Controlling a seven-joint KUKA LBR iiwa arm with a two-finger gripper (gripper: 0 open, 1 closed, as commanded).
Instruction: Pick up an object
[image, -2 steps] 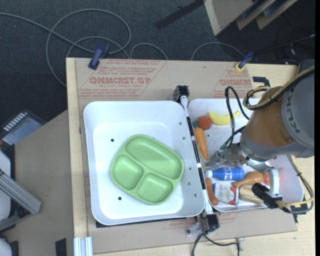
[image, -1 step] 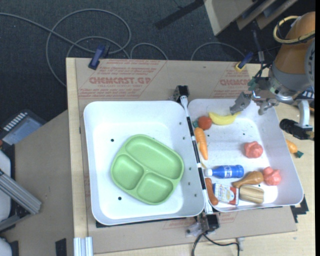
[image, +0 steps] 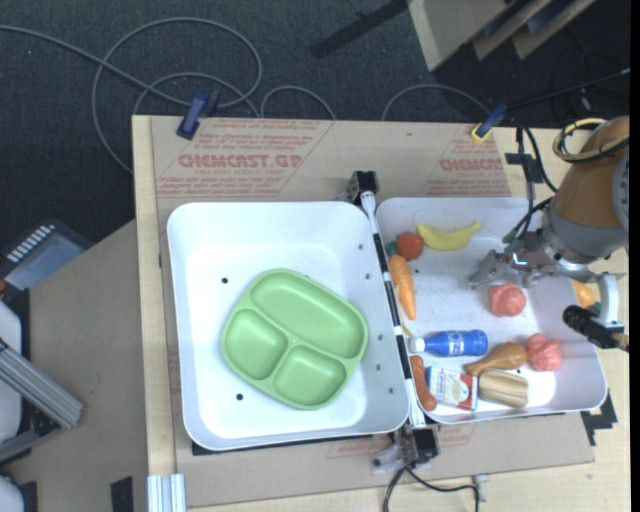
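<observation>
My gripper (image: 506, 270) is low in the right bin (image: 560, 222), near its middle, with its fingers spread open and nothing between them. A pink-red round toy (image: 507, 299) lies just in front of the fingertips, close to them. Around it lie a yellow banana (image: 449, 235), a small red tomato (image: 408, 245), an orange carrot (image: 403, 284), a blue bottle (image: 455, 344), a brown drumstick (image: 498, 357), a pink lump (image: 544, 351), a bread roll (image: 503, 389) and a red-and-white packet (image: 448, 386).
The left bin (image: 200, 250) holds a green divided plate (image: 292, 338). A sausage (image: 419, 381) lies along the right bin's left wall. The grey arm with its orange band (image: 590, 190) comes in from the right, over the bin's far right corner. An orange piece (image: 584, 294) sits by the right wall.
</observation>
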